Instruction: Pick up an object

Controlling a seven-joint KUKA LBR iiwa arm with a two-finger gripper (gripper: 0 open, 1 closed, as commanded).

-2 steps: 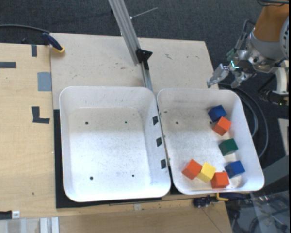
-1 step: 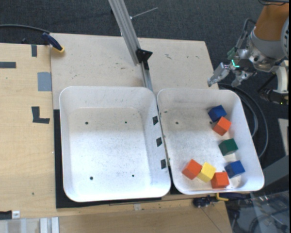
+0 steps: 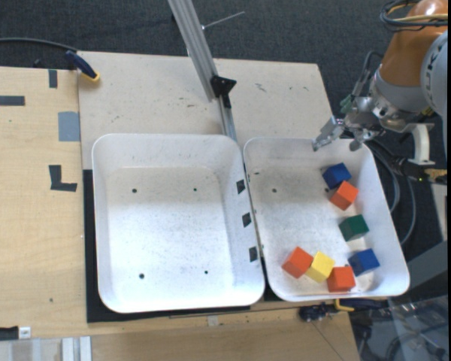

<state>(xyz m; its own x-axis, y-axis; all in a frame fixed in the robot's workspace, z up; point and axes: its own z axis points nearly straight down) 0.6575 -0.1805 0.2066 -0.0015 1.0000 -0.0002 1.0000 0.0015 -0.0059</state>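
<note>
Your two-finger gripper [image 3: 338, 139] hangs spread open, holding nothing; the small blue cube [image 3: 336, 175] lies just below it.

My one camera sits fixed high above the desk [image 3: 30, 201], looking down at a slant on both white bins [image 3: 105, 201], with my arm [image 3: 410, 66] entering from its right.

Below your gripper [image 3: 338, 135], nearest: small blue cube [image 3: 336, 175], touching a tilted orange cube [image 3: 344, 195]. Farther down: dark green cube [image 3: 353, 227], second blue cube [image 3: 364, 261]. Farthest, clustered: orange cube [image 3: 297, 262], yellow cube [image 3: 321, 266], orange-red cube [image 3: 341, 278].
</note>
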